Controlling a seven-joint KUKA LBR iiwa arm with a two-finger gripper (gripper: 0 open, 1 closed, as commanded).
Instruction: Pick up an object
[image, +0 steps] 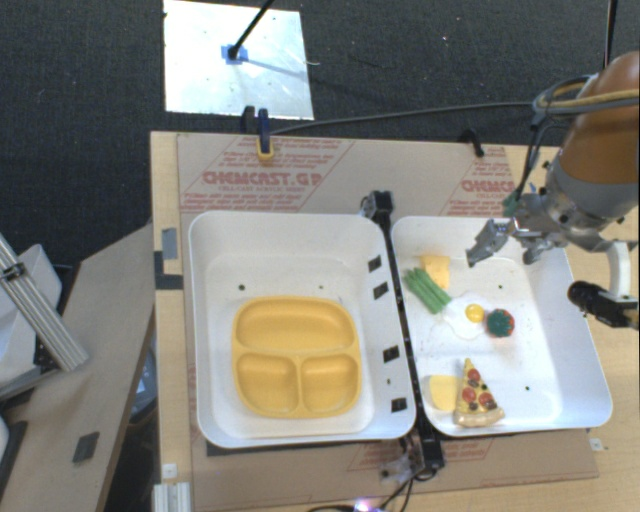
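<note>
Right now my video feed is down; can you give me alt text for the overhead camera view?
The grey arm's two-finger gripper hovers over the right white bin, holding nothing, near a yellow cheese wedge and green toy beans. Lower in that bin lie a fried egg, a red-green berry and a toy pizza slice. The left white bin holds a yellow divided plate.
</note>
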